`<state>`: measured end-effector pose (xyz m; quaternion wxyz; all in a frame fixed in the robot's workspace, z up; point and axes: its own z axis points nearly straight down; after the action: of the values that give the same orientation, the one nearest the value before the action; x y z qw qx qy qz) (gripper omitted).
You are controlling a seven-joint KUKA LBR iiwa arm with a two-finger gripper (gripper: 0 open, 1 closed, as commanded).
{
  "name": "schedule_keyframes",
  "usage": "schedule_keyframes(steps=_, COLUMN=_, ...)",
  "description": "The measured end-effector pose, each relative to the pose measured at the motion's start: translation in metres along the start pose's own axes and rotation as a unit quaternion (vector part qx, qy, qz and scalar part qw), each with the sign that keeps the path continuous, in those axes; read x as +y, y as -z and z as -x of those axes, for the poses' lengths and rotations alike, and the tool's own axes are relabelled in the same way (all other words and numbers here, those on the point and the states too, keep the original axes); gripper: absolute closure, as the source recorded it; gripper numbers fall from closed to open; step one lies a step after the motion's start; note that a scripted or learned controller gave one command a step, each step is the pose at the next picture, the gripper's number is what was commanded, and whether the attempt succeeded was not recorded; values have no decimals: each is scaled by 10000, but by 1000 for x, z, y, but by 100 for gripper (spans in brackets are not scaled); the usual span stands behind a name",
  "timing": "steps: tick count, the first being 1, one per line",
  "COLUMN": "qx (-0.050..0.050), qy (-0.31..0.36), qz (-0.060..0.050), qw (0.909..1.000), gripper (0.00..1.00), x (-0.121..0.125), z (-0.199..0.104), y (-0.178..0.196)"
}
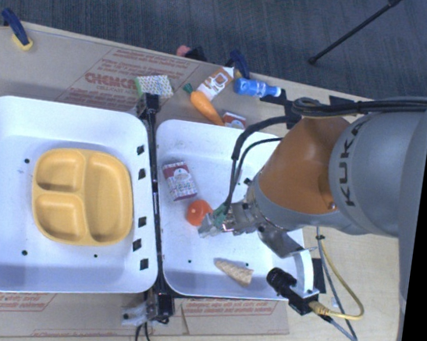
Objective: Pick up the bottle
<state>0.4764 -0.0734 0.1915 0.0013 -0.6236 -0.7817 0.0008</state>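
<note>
We find the gripper (212, 224) low over the right bin (205, 283), just beside a small orange object (197, 211) — we cannot tell how its jaws stand. The bottle (256, 89), blue plastic with a paler cap end, lies on its side on the cardboard behind that bin, well apart from the gripper; we judge the pick not yet begun. Also in the bin: a red-labelled can (180, 181), cylindrical, and a tan cone-shaped piece (234, 270). The left bin (4, 144) holds a yellow sectioned plate (84, 195) — matte, rounded corners.
</note>
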Motion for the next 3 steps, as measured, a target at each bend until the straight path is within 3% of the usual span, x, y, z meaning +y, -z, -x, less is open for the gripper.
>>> schedule_keyframes(steps=1, qx=1, qy=-1860, qz=2, qw=9825, gripper=100, x=12, z=-53, y=20)
schedule_keyframes(steps=2, qx=-9, qy=1016, qz=12, qw=9948, gripper=100, x=18, z=-80, y=42)
schedule_keyframes(steps=3, qx=-5, qy=299, qz=3, qw=9996, gripper=100, x=32, z=-145, y=47)
